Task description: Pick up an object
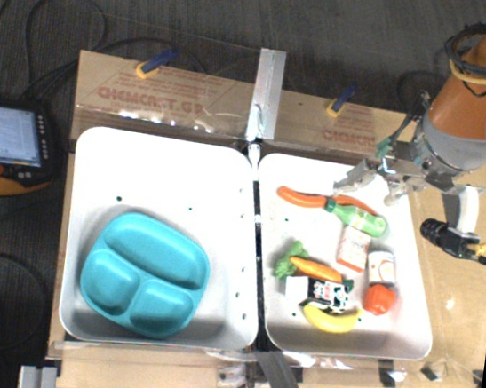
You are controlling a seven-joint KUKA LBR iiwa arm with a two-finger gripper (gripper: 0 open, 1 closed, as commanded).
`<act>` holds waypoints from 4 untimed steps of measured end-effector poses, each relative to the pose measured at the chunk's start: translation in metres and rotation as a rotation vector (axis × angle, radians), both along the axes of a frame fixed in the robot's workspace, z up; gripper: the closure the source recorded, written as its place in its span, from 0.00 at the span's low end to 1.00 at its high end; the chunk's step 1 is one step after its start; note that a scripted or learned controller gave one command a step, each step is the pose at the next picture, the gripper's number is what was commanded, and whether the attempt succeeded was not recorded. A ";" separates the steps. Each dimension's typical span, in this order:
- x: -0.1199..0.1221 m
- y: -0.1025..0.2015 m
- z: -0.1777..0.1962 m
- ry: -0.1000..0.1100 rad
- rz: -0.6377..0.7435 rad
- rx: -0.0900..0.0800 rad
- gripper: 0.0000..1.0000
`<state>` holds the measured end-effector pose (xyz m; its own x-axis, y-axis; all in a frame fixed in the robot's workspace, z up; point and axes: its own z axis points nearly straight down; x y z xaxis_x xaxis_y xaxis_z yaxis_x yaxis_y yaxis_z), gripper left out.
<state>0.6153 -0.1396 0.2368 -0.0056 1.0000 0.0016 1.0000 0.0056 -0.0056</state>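
- The pincer (373, 182) hangs over the far edge of the right bin (416, 334), its two fingers spread open with nothing between them.
- Just below it lie a long orange sausage-shaped toy (301, 198) and a green bottle (358, 218), nearly end to end; the bottle is the closest thing under the fingers.
- Nearer the camera from the pincer sit a white carton with orange print (353, 247) and a small white-and-red jar (382, 267), with a red tomato (380, 298) just beyond the jar.
- Further toward the front edge are a carrot with green leaves (306, 267), a black-and-white box (325, 292) and a yellow banana (329, 318), packed closely together.
- Well to the pincer's left, the left bin (140, 161) holds a smooth turquoise plastic tray (144, 273) with three compartments.
- Both bins are shallow, white and round-cornered.
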 end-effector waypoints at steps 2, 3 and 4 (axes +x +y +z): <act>-0.016 -0.011 -0.086 -0.001 0.078 0.000 0.00; 0.008 -0.031 -0.144 -0.018 -0.220 -0.005 0.00; 0.012 -0.033 -0.132 -0.029 -0.216 -0.012 1.00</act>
<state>0.6271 -0.1725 0.1045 0.2088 0.9779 -0.0070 0.9777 -0.2085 0.0245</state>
